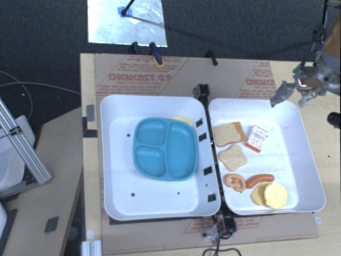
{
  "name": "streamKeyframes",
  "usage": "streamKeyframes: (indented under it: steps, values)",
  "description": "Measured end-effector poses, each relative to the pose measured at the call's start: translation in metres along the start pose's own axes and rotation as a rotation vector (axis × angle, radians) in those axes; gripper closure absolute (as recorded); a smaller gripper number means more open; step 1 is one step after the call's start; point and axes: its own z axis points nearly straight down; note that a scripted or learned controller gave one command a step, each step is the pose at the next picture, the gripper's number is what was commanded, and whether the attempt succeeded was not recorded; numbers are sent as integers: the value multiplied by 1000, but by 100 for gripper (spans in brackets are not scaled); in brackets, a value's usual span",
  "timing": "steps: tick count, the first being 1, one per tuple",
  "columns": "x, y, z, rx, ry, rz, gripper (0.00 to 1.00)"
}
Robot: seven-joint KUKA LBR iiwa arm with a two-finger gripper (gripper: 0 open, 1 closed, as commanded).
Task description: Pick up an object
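Note:
The right bin (pixel 301 137) holds two toast slices (pixel 228 134) (pixel 233 157), a red and white packet (pixel 258 138), a pretzel (pixel 235 182), a sausage (pixel 259 180) and yellow round pieces (pixel 270 196). The left bin (pixel 114 143) holds a blue divided plate (pixel 164 148) with something yellow (pixel 182 121) peeking from behind it. My gripper (pixel 292 94) hangs open above the right bin's far right corner, with nothing between its fingers, well away from the food.
A black clip divider (pixel 205 137) joins the two bins. A shiny sheet (pixel 126 15) lies beyond the bench at the top left. Cardboard (pixel 160 73) underlies the bins. A metal frame (pixel 18 143) stands at the left.

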Motion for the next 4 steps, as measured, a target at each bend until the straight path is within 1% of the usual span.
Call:
streamKeyframes:
  steps: [1, 2, 3, 4]
  values:
    - [11, -54, 197, 3, 2, 3, 0]
    - [-19, 7, 193, 1, -1, -1, 0]
    - [-39, 34, 181, 57, 15, 3, 0]
    - [-38, -4, 195, 5, 2, 3, 0]
